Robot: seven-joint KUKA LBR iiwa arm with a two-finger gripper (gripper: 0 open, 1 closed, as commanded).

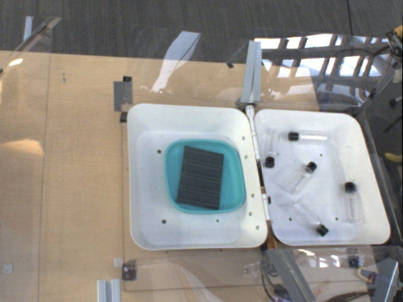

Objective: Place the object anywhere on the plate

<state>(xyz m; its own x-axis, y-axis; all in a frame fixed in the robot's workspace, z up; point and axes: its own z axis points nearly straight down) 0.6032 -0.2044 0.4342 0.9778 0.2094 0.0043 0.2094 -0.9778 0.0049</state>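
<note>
Two white bins sit side by side on the worktop [63,168]. Left bin [145,231] holds a teal plate [171,168] with a dark ribbed block [201,177] lying flat on it. Right bin [371,225] has clear black-capped vials [301,177] scattered around.

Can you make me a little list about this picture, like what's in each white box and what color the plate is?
left bin: holds a teal plate
on the plate: a dark ridged block, lying flat near the middle
right bin: holds five clear vials with black caps, scattered and lying down
bench: light wood
task state: the block already rests on the plate
</note>
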